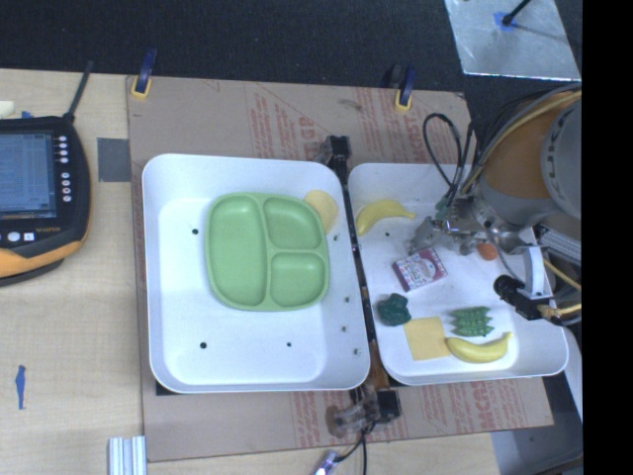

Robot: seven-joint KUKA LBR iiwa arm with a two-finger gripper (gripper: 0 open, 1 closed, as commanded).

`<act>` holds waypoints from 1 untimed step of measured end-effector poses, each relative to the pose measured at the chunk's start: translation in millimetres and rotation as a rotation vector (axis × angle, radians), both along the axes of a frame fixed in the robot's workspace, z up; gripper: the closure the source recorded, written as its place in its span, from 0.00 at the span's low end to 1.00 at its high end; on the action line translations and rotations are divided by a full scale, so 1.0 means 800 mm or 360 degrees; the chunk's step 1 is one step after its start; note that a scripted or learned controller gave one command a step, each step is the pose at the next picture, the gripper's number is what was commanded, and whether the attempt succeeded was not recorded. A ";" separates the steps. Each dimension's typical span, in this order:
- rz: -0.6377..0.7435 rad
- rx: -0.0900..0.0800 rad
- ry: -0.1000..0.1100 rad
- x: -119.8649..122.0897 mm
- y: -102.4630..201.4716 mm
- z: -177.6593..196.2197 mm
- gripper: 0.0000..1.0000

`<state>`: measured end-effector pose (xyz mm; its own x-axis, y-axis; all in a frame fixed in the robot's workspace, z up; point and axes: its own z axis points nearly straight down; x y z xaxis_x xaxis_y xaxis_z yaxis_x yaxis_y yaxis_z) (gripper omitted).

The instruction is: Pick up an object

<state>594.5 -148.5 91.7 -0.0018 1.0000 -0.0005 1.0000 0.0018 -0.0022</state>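
**Poised over a crowded bin**

Lowered into the right bin (539, 362), just above a pink packet (418, 268) – gripper (433, 234) open or closed, impossible to tell. Risk of glancing off the flat packet, or nudging the nearby banana (381, 214). Alongside: green toy (394, 310), cheese slice (425, 338), second banana (479, 348). In the left bin (247, 349) – a green divided plate (267, 250) and a pale yellow piece (321, 206)

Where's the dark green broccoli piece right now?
The broccoli piece lies in the right bin, near its left wall, just above-left of the yellow cheese slice and below the pink packet.
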 end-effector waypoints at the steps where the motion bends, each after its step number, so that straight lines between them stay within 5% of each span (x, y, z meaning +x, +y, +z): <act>1: 0.0001 0.0000 0.0001 0.000 -0.001 0.013 1.00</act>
